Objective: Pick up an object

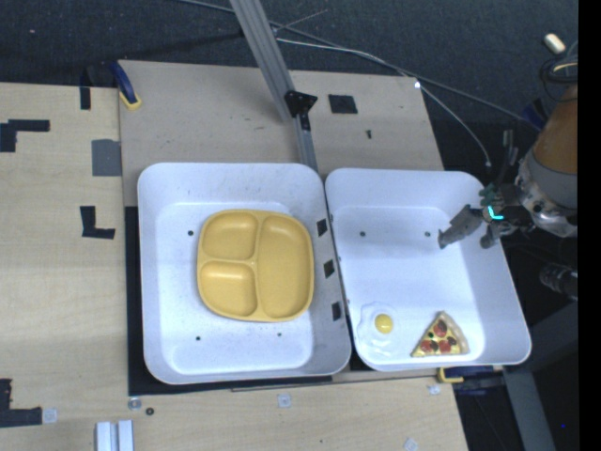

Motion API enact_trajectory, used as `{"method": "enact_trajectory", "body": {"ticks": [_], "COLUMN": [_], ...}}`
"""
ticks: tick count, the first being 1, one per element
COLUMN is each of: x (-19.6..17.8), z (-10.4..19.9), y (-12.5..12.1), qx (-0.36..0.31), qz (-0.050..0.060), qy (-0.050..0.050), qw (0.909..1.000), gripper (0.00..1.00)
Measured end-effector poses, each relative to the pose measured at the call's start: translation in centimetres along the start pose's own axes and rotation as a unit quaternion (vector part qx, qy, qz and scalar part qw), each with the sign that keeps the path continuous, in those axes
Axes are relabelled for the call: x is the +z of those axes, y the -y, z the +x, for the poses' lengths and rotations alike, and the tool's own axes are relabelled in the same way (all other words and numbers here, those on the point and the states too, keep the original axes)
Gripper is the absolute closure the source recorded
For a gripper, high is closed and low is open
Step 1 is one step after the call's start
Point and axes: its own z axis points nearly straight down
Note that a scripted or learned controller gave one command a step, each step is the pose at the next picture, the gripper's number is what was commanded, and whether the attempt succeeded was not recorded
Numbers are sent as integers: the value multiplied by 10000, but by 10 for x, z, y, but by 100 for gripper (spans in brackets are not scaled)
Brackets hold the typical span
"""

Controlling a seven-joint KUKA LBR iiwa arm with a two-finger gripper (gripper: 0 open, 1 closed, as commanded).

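A toy fried egg [379, 326] and a toy pizza slice [439, 336] lie side by side at the near end of the right white bin [404, 195]. My gripper [474, 226] hovers over the bin's right rim, well behind the pizza slice. Its two dark fingers [457, 225] stand apart and point left into the bin, with nothing between them. The orange-banded wrist sits at the far right.
The left white bin [169, 346] holds a yellow divided plate [255, 264]. A grey metal pole [272, 54] slants down from the top to the gap between the bins. Thin cables run across the dark floor behind.
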Motion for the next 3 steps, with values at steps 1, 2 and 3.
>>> {"method": "enact_trajectory", "body": {"ticks": [1, 2, 3], "x": [-1, 63, 128], "z": [0, 1, 2], "y": [-1, -1, 0], "qx": [-2, 0, -2], "qz": [-14, 5, 9], "qy": [3, 0, -2], "qw": [10000, 10000, 10000], "gripper": [0, 0, 0]}}
